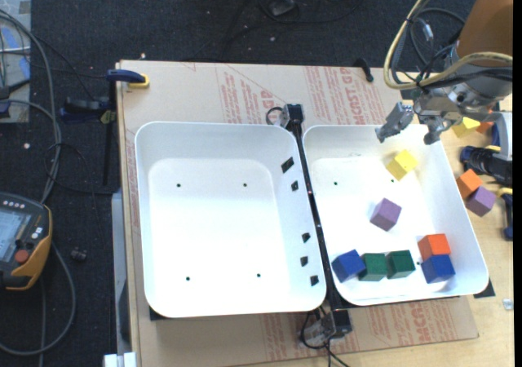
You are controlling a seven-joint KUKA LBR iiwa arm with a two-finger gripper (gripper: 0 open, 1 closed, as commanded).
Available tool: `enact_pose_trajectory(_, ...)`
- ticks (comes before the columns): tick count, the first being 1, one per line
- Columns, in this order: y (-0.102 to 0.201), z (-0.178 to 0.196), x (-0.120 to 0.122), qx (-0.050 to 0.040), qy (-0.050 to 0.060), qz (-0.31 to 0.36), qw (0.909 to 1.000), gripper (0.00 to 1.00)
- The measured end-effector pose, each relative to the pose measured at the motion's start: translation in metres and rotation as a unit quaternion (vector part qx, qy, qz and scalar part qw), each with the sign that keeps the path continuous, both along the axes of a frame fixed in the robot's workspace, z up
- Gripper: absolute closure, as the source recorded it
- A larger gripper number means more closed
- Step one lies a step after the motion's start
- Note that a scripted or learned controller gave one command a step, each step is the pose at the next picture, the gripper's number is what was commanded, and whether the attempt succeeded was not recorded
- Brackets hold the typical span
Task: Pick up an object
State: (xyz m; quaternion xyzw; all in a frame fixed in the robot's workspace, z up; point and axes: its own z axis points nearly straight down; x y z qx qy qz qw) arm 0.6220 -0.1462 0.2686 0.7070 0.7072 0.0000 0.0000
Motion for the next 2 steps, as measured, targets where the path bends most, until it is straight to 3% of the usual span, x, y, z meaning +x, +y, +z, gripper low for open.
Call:
enact_pose_trajectory(1, -0.055, -0.158, -0.03, 0.0012, 0.007, -0.003, 1.0, 0.0)
enact_pose_trajectory(2, -0.023, -0.182, -0.032, 0.0006, 0.001, 0.001, 1.0, 0.0)
